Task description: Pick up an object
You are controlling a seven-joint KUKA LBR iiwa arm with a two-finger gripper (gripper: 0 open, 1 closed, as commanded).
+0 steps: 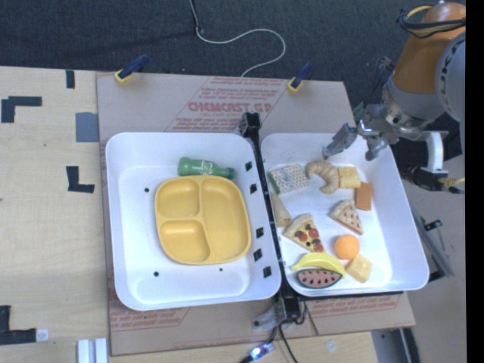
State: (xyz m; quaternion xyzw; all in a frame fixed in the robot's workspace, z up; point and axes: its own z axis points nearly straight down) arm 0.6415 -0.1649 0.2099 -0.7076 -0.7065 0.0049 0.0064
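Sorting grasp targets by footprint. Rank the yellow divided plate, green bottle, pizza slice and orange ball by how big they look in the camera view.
Largest to smallest as they appear:
1. yellow divided plate, by far
2. green bottle
3. pizza slice, close to the bottle, so that pair is unsure
4. orange ball

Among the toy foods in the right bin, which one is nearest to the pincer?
The croissant, the curved tan piece at the far side of the right bin. It lies just below the pincer; the pizza slice, orange and watermelon slice lie further off.
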